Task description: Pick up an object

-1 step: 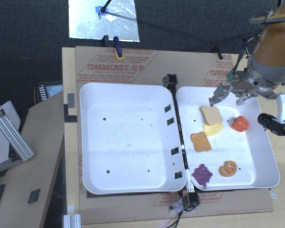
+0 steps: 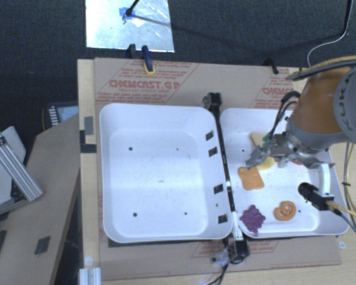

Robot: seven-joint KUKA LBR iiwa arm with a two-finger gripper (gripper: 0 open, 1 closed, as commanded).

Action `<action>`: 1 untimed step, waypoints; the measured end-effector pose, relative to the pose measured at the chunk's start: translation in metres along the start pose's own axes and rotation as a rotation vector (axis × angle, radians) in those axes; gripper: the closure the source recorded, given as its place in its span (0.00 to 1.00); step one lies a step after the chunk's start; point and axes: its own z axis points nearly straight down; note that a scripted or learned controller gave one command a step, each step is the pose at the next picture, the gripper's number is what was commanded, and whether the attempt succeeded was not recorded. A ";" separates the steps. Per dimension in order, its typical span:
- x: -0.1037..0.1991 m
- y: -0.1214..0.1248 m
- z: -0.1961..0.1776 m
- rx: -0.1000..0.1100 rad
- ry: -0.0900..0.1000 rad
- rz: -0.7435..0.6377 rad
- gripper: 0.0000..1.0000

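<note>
Camera view, looking down at a slant, puts the gripper (image 2: 260, 155) in the right-hand bin (image 2: 237, 123), right of frame centre, low over the floor where a yellow piece (image 2: 262, 141) and an orange flat piece (image 2: 251, 179) lie close together; whether its fingers are spread or closed cannot be made out, and nothing is seen held between them. That low stance over the pair reads as an approach for a grasp, probably on whichever piece lies under the tips. Further toward the lower right of the frame sit a purple grape-like cluster (image 2: 252, 218) by the bin's near-left corner and an orange ring-shaped pretzel (image 2: 285, 211) beside it, both well apart from the gripper, loose and reachable as other candidates. The left-hand bin (image 2: 115, 159) fills the middle of the frame. Both bins rest on a brown sheet (image 2: 166, 76) printed in red, where "CHEMCAST" can be read at upper centre, followed by letters too small to be sure of.
</note>
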 end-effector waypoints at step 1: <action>0.013 0.010 0.032 -0.008 -0.001 -0.004 0.00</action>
